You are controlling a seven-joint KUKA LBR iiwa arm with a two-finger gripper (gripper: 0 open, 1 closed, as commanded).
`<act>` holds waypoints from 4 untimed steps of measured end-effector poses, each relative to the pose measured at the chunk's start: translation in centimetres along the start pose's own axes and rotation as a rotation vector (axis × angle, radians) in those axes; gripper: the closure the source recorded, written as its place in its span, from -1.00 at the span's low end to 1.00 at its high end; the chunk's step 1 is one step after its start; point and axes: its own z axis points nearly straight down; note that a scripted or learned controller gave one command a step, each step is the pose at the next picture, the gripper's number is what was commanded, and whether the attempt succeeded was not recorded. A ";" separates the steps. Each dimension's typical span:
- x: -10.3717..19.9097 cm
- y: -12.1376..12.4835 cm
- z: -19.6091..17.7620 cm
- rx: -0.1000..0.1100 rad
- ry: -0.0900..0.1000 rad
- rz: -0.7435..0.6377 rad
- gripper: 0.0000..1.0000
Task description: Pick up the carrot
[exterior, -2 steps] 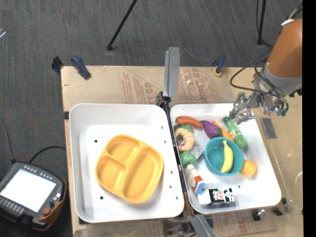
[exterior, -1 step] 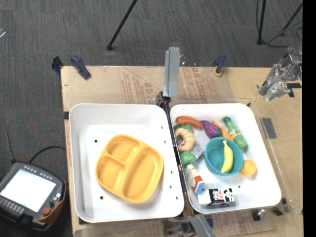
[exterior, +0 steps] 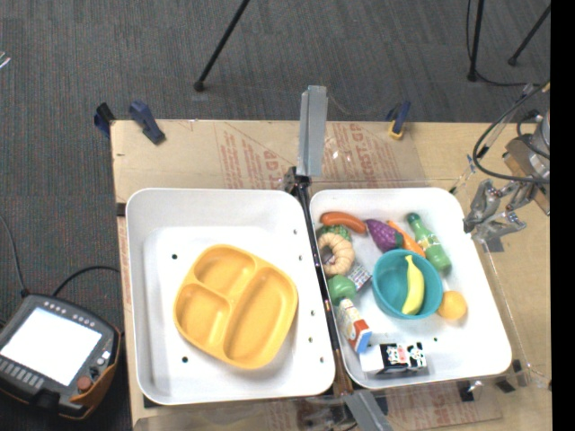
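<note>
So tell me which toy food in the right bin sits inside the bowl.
The yellow banana. It lies in the teal bowl, while the carrot, the hot dog and the rest lie on the bin floor.

Yellow divided tray (exterior: 236,305) in left bin (exterior: 144,241); possibly a tablet (exterior: 54,356) beside.

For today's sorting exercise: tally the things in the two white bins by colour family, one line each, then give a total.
Yellow: 3, divided plastic tray, banana, lemon
Orange/red: 2, carrot, sausage
Green: 2, bottle, round vegetable
Purple: 1, eggplant
Teal: 1, bowl
Tan: 1, ring pastry
Cartons: 2
Total: 12
</note>
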 end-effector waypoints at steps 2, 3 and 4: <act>-3.2 2.2 11.2 -0.007 0.007 0.033 -1.00; -7.0 1.8 18.4 0.008 -0.012 0.049 -1.00; -7.4 2.0 19.5 0.007 -0.012 0.212 -1.00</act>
